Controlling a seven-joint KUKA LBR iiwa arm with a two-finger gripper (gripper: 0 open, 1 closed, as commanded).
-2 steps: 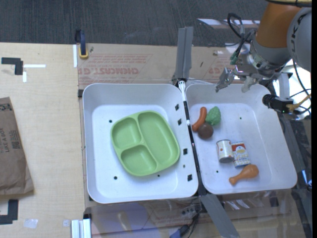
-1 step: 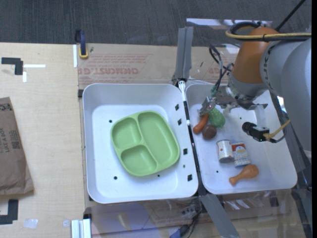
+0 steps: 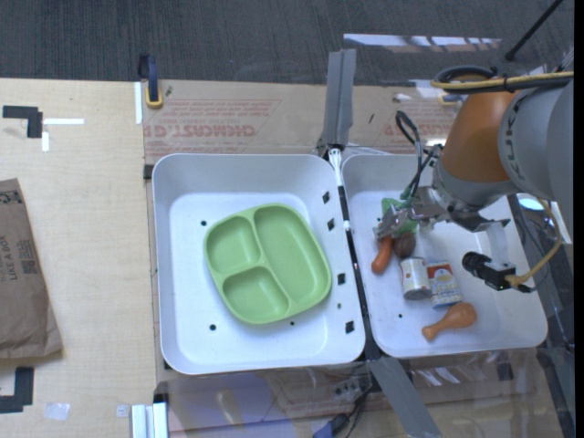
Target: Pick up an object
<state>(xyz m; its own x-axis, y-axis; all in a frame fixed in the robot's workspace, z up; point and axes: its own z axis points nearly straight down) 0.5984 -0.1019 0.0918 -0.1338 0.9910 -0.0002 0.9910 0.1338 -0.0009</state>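
The right bin [image 3: 511, 336] holds several small items. An orange carrot [image 3: 381, 255] lies near its left wall. Beside it are a dark brown rounded piece [image 3: 404, 244], a silver can [image 3: 415, 278], a small box with a red and blue label [image 3: 444, 284] and a tan drumstick [image 3: 450, 321]. My gripper [image 3: 402, 224] hangs low over the bin's left part, right above the brown piece and the carrot's top end. Something green [image 3: 393, 210] shows at the gripper's tip. The gripper's body hides what is under it.
The left bin [image 3: 178, 336] carries a green divided plate [image 3: 266, 263]. The grey arm with its orange band [image 3: 479, 140] covers the right bin's far right corner. A black cable end [image 3: 486, 270] hangs over the bin's right side. A brown paper bag [image 3: 23, 272] lies at the bench's far left.
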